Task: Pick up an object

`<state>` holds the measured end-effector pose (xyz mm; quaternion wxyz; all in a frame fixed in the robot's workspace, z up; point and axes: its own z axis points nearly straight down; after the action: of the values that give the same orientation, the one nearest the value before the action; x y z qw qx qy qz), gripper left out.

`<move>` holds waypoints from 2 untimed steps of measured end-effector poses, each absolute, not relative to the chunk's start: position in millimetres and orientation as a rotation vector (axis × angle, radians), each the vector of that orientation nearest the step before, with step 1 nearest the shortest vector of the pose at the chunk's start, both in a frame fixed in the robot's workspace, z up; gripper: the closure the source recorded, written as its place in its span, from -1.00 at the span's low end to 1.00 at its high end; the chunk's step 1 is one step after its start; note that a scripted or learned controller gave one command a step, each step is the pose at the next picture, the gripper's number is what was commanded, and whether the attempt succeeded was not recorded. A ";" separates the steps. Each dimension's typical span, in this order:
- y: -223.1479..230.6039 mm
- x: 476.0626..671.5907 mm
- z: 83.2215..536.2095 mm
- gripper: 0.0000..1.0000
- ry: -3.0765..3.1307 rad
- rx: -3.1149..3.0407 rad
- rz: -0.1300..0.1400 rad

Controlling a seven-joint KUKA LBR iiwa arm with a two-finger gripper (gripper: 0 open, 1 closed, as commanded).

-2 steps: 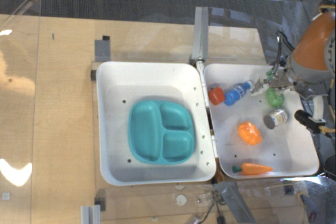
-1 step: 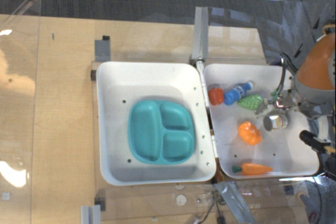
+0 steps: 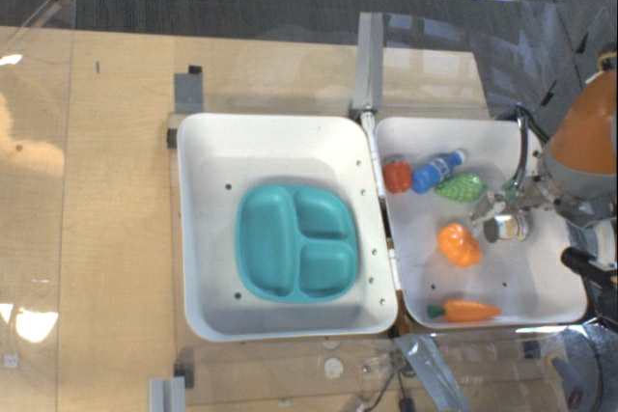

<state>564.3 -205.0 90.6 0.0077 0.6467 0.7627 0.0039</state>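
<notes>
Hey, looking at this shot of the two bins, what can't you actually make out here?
- Gripper: too small and blurred in the camera view to tell whether it is open, or whether it touches the orange object.
- Arm: cut off by the right edge.
- Green object: too blurred to identify.
- Blue bottle: label too small to read.
- Right bin: its far-right wall is hidden behind the arm.

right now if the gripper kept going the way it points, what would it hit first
The gripper reaches in from the right, aimed leftward. First in that line looks to be the round orange object, just beyond the fingertips in the right bin. Its height above the bin floor is unclear, so it might pass over.
</notes>
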 end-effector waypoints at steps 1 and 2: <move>-203.9 568.2 104.1 1.00 2.381 2.015 0.021; -203.9 568.1 104.1 -1.00 2.381 2.015 0.021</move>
<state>568.1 -203.9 104.1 0.0113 0.6459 0.7633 0.0067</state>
